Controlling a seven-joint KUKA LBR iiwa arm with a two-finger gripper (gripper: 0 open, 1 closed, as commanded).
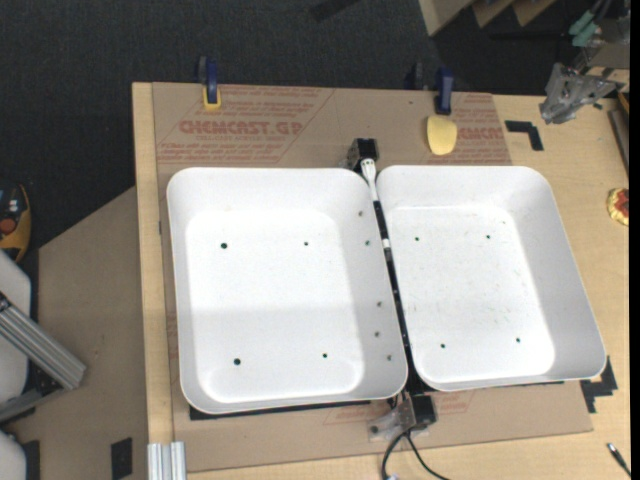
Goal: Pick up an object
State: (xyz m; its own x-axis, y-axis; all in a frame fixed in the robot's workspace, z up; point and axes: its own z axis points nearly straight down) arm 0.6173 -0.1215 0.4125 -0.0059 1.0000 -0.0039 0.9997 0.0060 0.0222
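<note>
Two shallow white bins sit side by side on a brown board: the left bin (190, 268) and the right bin (560, 268). Their white floors show just a few small dark dots. A small pale yellow lump (441, 135) lies on the board just beyond the right bin's far rim. At the top right, off the board, a grey metal part that looks like my gripper (572, 90) hangs well away from both bins. It is too small and cluttered to read.
Blue clamps (208, 73) (444, 88) hold the board's far edge. A black bracket (362, 152) and a cable run down the seam between the bins. A small orange-red item (620, 205) sits at the right edge. An aluminium rail (40, 343) lies at the left.
</note>
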